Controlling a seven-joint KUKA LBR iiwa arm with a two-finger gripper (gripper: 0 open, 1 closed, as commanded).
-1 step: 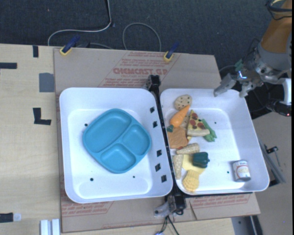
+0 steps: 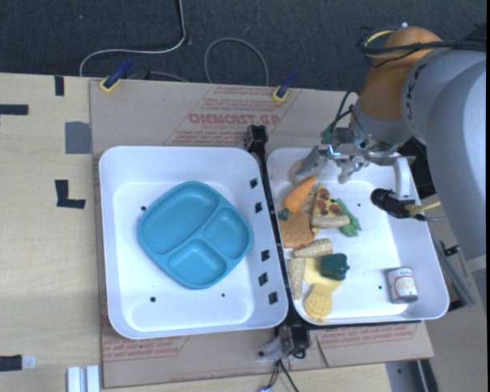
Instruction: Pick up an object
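Plainly, the gripper point(image 2: 325, 171) hangs over the far end of the right bin point(image 2: 377, 247), its two fingers spread apart with nothing between them. Every loose thing in that bin lies on the near side of it, toward the bottom of the view.

Closest is an orange carrot point(image 2: 300, 194), just beside the gripper's left-hand finger and slanting away from it. A toy pizza slice point(image 2: 328, 209) lies just beyond the gripper on the same near side, touching the carrot's flank. A small green piece point(image 2: 350, 224) sits against the slice's outer edge, a little further from the gripper.

Further off along the same line comes a round brown cookie point(image 2: 295, 231), tucked under the carrot's end against the wall between the bins. Beyond that are a pale biscuit bar point(image 2: 313, 249), a dark green pepper point(image 2: 335, 265) and a yellow block point(image 2: 313, 273) pressed up against the pepper. A yellow ridged piece point(image 2: 318, 303) lies furthest from the gripper in this cluster, near the bin's front wall.

Well apart from the gripper, toward the bin's near right corner, a small can point(image 2: 403, 284) stands alone on bare white floor.

Across the dividing wall from the gripper, the left bin point(image 2: 124, 219) holds a blue divided plate point(image 2: 196, 233), well clear of the gripper and of all the food pieces.
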